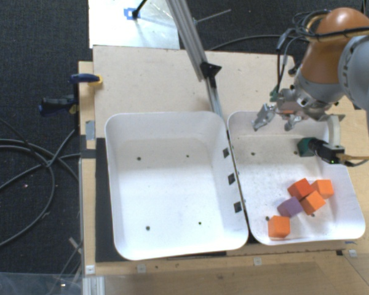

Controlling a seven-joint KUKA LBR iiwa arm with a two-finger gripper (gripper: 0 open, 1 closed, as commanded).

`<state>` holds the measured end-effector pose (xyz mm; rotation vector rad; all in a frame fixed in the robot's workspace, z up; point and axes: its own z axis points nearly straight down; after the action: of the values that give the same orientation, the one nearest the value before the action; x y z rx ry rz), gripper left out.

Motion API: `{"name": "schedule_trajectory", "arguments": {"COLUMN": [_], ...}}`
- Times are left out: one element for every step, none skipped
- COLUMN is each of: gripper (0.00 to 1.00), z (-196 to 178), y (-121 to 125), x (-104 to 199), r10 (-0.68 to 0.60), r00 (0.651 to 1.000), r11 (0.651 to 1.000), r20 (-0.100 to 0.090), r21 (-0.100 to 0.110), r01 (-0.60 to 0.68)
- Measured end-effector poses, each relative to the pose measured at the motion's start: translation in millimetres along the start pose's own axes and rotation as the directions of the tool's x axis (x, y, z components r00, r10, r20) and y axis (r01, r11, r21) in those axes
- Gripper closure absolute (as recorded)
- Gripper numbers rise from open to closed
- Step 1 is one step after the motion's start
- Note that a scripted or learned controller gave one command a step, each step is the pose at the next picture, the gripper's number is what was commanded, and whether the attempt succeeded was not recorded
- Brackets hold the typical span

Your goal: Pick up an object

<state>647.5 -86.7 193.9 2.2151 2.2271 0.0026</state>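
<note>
Several small blocks lie in the near right part of the right bin (258, 165). Three orange blocks (312, 194) huddle together, with a purple block (289, 207) touching them on the left. Another orange block (279, 227) sits apart, close to the bin's front wall. My gripper (275, 121) hangs over the far edge of the right bin, well away from the blocks. It is open, and nothing is between its fingers (261, 120).
The left bin (120, 165) stands beside the right one, and their walls meet in the middle. A slanted metal pole (194, 35) crosses the bench from the top. A green and black connector (310, 146) with its cable hangs below the wrist.
</note>
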Motion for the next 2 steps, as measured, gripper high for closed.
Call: {"name": "schedule_trajectory", "arguments": {"gripper": [0.00, 0.00], "z": [-9.9, -50.0], "y": [-25.5, -11.5], "x": [-69.5, -60.0], "r10": [0.010, -0.001], "r00": [1.000, 1.000], "r11": [1.000, 1.000], "r20": [0.004, 0.002], "r21": [0.001, -0.005], "r01": [-0.010, 0.001]}}
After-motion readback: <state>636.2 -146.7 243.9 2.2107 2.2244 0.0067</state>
